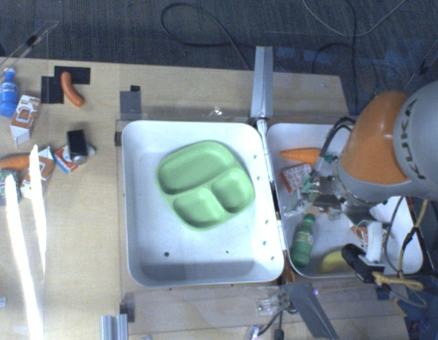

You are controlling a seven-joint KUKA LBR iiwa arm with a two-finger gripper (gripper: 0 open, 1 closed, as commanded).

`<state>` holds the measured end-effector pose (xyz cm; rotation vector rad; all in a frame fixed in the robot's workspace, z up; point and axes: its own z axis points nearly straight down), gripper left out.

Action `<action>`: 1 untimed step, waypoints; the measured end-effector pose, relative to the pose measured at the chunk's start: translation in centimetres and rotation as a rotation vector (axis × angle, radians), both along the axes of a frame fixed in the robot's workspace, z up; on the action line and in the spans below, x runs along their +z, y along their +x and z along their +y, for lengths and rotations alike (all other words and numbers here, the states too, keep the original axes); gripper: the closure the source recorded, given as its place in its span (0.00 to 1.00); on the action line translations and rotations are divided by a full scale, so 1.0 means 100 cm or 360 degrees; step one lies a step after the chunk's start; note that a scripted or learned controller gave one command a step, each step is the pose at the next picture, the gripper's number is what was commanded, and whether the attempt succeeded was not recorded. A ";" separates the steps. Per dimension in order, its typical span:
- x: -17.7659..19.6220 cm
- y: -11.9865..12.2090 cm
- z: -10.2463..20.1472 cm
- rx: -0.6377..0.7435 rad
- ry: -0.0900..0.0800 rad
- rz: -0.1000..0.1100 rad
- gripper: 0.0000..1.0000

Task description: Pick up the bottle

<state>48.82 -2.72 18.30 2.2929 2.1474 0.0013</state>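
A green bottle (302, 238) with a green cap lies in the right bin (293, 137), near its front left corner, with the cap pointing toward the back. My gripper (310, 198) hangs just behind the bottle's cap, low over the bin, below the orange band of the arm. Nothing shows as held. A small blue bottle (8, 92) lies on the bench at the far left, outside both bins.
The left bin (137, 261) holds a green divided plate (205, 183). In the right bin lie a carrot (300, 154), a red and white packet (295, 178), a yellow item (332, 261) and a small carton (364, 231). Loose toy food is scattered over the bench's left side.
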 end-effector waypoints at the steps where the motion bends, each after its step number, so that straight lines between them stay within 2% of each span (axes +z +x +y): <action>1: 0.000 0.000 0.027 0.0032 0.0001 0.0001 0.00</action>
